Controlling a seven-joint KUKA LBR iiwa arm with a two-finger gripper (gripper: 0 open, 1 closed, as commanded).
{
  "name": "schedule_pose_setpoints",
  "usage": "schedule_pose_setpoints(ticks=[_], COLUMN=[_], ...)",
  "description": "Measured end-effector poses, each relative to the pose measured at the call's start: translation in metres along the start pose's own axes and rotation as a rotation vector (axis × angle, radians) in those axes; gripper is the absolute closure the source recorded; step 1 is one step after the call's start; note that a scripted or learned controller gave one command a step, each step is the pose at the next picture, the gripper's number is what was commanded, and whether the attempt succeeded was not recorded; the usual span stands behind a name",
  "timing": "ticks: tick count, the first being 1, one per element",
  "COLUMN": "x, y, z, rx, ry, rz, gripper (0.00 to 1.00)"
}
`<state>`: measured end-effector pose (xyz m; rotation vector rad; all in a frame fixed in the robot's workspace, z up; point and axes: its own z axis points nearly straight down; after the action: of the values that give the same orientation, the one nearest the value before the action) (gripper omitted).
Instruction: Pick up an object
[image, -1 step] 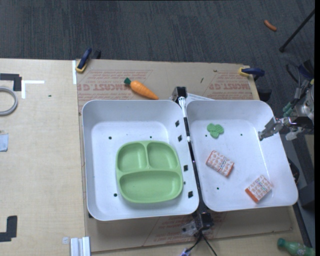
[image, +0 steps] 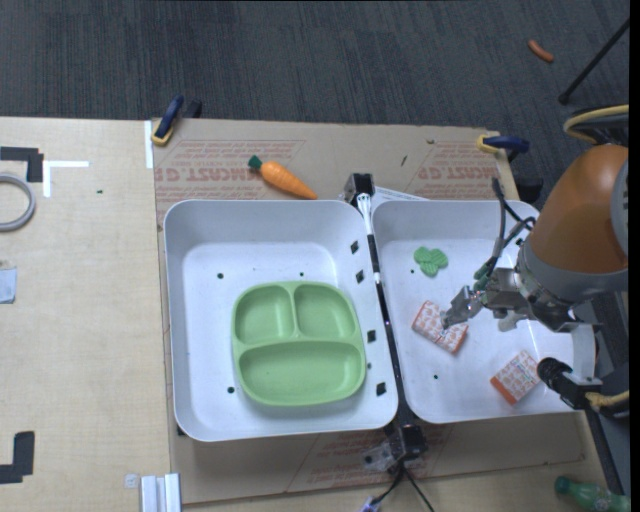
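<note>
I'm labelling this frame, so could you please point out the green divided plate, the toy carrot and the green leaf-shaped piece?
green divided plate (image: 298, 343): camera view, central divider.
toy carrot (image: 284, 179): camera view, orange body.
green leaf-shaped piece (image: 431, 261): camera view, its middle.

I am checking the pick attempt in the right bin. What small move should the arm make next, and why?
Probably lower the hand a little onto the red-and-white patterned packet. The hand sits at that packet's right edge in the right white bin, and nothing shows between its fingers. A similar packet and a small green leaf-shaped piece lie farther off.
</note>
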<state>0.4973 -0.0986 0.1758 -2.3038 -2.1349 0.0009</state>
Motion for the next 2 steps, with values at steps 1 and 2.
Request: schedule_pose_setpoints(ticks=[1,2], x=[0.0595,0.0554], y=[-0.0003,0.0030], z=[-0.0164,-0.0160], rx=[-0.002,0.000], ry=[0.000,-0.001], rz=[-0.013,-0.231], gripper=[0.00,0.00])
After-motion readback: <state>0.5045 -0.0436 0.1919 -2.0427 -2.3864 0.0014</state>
